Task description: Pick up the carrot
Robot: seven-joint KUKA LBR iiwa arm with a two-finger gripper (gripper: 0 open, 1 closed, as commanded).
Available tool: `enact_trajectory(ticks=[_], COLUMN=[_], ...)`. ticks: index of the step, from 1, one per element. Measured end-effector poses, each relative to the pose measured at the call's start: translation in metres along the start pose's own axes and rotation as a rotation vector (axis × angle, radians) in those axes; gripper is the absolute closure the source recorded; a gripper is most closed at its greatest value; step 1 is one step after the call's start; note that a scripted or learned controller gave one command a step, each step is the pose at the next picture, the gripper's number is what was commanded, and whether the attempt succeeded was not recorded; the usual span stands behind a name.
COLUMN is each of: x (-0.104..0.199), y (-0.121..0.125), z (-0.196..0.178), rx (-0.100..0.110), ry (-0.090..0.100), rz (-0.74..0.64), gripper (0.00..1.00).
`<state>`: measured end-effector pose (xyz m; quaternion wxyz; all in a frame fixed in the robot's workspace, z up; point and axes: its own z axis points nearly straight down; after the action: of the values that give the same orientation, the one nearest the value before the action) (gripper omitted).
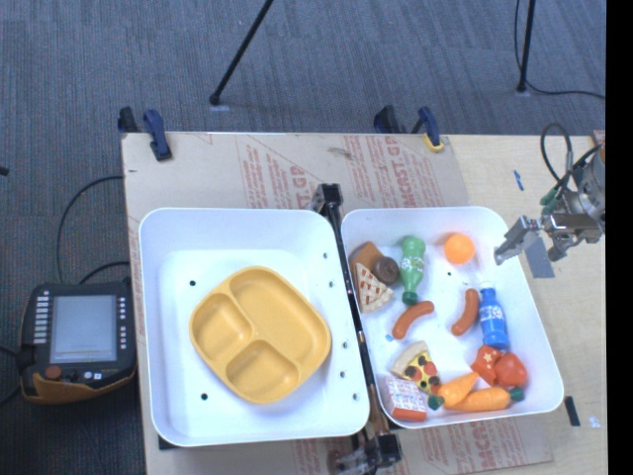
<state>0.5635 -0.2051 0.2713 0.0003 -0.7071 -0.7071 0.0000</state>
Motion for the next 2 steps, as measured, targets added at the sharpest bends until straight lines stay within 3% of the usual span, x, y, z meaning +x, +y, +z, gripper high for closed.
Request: enact_trajectory(ticks=[1, 2], x=[-0.002, -0.003], y=[0.074, 0.081], z=[0.130, 0.181], rx=[0.002, 0.003], ry=[0.001, 0.007], rz=[-0.064, -0.016], gripper=[0.00, 0.00])
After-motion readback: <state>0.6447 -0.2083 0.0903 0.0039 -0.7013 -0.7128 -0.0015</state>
